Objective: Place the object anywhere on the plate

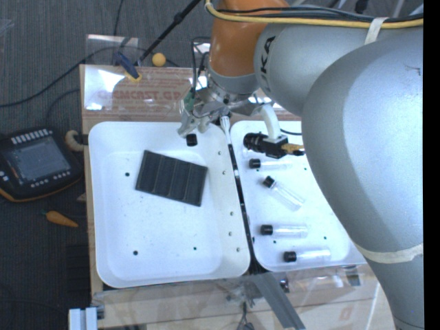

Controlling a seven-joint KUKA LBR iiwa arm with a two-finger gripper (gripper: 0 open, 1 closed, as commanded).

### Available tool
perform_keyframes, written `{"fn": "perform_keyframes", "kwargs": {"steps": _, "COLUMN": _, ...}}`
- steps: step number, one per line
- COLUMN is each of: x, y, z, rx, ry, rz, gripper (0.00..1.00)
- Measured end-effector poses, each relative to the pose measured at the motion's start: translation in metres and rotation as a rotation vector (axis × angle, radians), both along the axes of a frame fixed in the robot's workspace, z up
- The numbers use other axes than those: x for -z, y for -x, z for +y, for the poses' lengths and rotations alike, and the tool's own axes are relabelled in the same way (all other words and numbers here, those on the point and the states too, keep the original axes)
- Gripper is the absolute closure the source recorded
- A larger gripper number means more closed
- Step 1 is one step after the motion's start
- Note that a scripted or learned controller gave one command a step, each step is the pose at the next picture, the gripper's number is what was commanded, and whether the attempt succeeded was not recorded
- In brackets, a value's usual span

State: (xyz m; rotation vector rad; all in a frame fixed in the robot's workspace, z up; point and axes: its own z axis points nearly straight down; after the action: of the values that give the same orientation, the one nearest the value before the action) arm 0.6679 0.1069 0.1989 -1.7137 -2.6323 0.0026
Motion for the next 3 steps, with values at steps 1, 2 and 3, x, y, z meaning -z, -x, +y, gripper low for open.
{"fn": "perform_keyframes", "kwargs": {"steps": 1, "x": -0.117, "y": 0.019, "z": 0.048, "rx": -0.322, "ry": 0.001, "rz": -0.001, "gripper": 1.00}}
{"fn": "perform_keyframes", "kwargs": {"steps": 2, "x": 0.018, "y": 0.049, "z": 0.109, "rx": -0.436, "ry": -0.001, "rz": 0.003, "gripper": 1.00}}
{"fn": "perform_keyframes", "kwargs": {"steps": 3, "x": -0.051, "y": 0.033, "z": 0.122, "rx": -0.504, "ry": 0.000, "rz": -0.004, "gripper": 1.00}}
